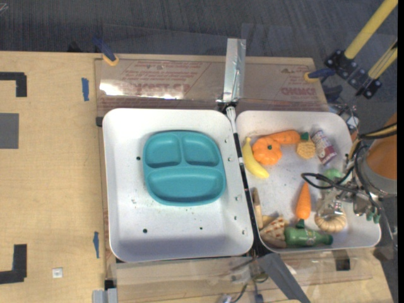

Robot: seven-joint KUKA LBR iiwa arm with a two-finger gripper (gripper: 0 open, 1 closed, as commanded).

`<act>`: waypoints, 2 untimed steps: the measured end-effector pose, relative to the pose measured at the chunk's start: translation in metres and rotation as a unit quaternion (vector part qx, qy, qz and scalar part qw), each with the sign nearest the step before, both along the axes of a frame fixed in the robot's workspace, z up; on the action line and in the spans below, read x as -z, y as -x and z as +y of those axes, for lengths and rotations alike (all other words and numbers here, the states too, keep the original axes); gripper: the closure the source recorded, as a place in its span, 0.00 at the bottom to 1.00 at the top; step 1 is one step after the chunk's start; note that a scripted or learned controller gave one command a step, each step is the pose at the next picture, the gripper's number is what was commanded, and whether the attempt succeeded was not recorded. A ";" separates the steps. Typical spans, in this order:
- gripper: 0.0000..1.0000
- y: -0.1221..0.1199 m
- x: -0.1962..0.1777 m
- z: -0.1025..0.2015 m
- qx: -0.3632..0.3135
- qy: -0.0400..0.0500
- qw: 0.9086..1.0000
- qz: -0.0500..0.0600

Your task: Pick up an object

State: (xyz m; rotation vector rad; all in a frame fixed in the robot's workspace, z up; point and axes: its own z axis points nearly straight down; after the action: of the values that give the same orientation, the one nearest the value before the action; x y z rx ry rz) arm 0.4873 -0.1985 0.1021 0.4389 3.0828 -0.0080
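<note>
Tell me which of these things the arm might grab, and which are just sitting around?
Candidates for the pick, all in the right bin:
banana
small pumpkin
two carrots
green bottle
the gripper hangs over them

Just lying about:
teal divided plate in the left bin
blue tape bits

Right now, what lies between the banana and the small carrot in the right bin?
In the camera view, bare white bin floor lies between the banana and the small carrot. The pumpkin sits just above that stretch, touching the banana.

red upside-down print on cardboard sheets [189, 81] behind bins, too blurry to read, no other legible txt
</note>
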 end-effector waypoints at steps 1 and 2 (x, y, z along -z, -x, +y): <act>1.00 -0.030 -0.003 -0.025 -0.168 -0.001 0.986 0.010; 1.00 -0.087 -0.039 0.035 -0.205 -0.001 0.979 0.008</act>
State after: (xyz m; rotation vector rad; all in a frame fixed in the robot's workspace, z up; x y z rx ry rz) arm 0.5740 -0.1631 0.1406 -0.2035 3.1225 0.0000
